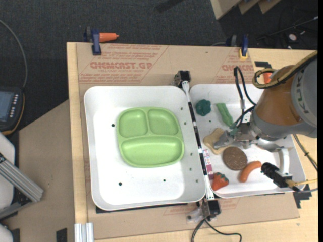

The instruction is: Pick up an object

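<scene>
Looking down at the bench, we see two white bins side by side. The left bin (101, 150) holds a green plate (150, 136) with three parts in it. The right bin (252, 190) holds the small toys, and that is where the arm (282, 107) is reaching.

The gripper (228, 137) is down low in the right bin, right by a tan, bone-shaped toy (214, 136). It looks like it is touching or almost touching that toy, but we cannot tell if the claw is open or closed (the wrist and cables hide too much of it). We also cannot see any toy between its tips, so we do not say it holds anything.

Other toys lie close by. A brown round cookie (235, 158) sits just below the gripper. An orange sausage-like toy (249, 171) lies beside the cookie. A red strawberry (218, 181) is near the bin's front corner. A dark green lump (203, 107) and a green stick (225, 114) lie further back.

We think the job is about in the middle. The arm is down among the toys, near the tan one. Nothing looks lifted. Grabbing tight and lifting up are what is left to do.
</scene>
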Available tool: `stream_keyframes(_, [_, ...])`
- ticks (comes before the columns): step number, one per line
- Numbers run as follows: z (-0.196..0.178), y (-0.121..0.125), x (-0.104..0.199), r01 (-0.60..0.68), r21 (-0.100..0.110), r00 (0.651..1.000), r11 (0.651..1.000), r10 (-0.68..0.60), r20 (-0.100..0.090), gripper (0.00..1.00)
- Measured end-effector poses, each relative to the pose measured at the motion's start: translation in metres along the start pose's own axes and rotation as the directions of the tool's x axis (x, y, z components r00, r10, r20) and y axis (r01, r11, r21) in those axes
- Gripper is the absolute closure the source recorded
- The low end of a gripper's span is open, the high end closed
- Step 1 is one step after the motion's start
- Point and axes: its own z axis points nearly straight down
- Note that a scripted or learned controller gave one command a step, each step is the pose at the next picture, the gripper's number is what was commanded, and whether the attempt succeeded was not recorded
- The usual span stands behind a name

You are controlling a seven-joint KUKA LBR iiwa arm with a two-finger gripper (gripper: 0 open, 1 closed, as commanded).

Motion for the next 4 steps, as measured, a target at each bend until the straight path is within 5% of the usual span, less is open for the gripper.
stream_keyframes(1, [0.002, 0.091, 0.007, 0.01, -0.003, 1.0, 1.0, -0.01, 0.002, 0.0])
stream_keyframes(2, [0.005, 0.128, 0.021, 0.016, 0.052, 1.0, 0.999, -0.016, 0.0, 0.0])
stream_keyframes(3, [0.007, 0.129, 0.01, 0.012, 0.055, 1.0, 0.998, -0.011, -0.009, 0.0])
stream_keyframes(4, [0.004, 0.135, -0.011, 0.004, 0.016, 1.0, 1.0, -0.004, -0.001, 0.0])
